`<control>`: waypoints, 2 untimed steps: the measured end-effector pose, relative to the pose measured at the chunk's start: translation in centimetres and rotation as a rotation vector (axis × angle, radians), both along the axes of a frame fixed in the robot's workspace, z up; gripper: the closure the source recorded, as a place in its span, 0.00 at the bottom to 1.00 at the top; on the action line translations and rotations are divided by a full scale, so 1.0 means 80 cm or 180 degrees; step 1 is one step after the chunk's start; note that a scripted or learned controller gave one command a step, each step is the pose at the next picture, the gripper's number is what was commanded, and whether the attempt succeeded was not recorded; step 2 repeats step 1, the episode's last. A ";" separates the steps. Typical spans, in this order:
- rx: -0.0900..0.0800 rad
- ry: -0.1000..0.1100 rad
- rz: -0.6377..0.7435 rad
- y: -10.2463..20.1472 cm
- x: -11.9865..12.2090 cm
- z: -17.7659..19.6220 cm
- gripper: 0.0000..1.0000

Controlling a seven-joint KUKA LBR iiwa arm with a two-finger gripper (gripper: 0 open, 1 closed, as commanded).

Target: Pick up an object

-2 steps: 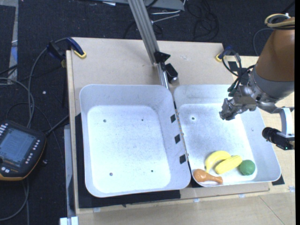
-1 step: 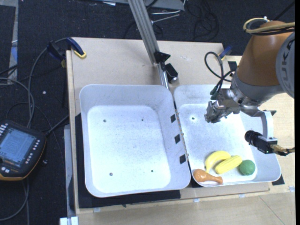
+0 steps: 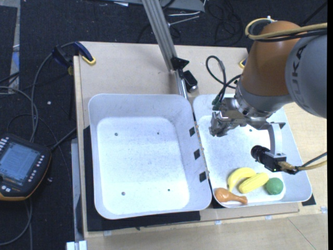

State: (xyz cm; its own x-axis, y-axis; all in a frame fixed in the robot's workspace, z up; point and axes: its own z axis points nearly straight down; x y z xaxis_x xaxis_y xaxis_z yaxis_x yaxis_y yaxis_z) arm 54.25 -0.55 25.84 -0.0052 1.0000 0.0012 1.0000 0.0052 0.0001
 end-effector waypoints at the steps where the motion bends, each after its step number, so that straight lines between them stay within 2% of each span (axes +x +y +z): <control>1: 0.0000 0.0001 0.0001 0.074 -0.013 0.000 1.00; 2: 0.0000 0.0001 0.0001 0.074 -0.013 0.000 1.00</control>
